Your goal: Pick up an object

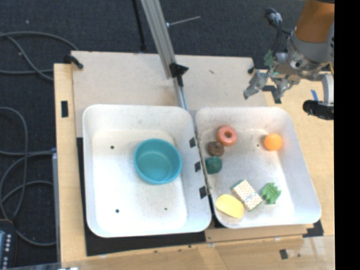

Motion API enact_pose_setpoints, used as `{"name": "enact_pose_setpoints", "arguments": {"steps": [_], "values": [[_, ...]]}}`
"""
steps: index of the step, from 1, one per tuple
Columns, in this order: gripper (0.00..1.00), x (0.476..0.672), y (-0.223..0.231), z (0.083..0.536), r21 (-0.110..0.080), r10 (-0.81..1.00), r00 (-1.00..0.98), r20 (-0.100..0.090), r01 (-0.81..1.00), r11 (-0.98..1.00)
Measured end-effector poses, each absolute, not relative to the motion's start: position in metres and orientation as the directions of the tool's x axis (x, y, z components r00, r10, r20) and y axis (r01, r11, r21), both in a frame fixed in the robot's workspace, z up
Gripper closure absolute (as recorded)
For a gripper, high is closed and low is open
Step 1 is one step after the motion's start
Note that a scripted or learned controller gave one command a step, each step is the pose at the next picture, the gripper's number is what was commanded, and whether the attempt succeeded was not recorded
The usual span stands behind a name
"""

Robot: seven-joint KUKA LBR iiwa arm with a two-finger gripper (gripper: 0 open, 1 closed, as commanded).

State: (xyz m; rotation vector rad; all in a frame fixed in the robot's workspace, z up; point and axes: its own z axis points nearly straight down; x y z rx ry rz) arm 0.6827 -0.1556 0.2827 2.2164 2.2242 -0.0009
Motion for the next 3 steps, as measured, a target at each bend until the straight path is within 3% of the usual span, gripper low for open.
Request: {"name": "enact_pose_setpoints", "arguments": {"steps": [1, 3], "values": [[0.00, 0.683, -0.156, 0.283, 0.000, 1.000, -0.003, -0.003, 1.000, 0.003], [0.00, 0.687, -0.166, 0.185, -0.004, 1.000, 0.001, -0.004, 1.000, -0.001]]}}
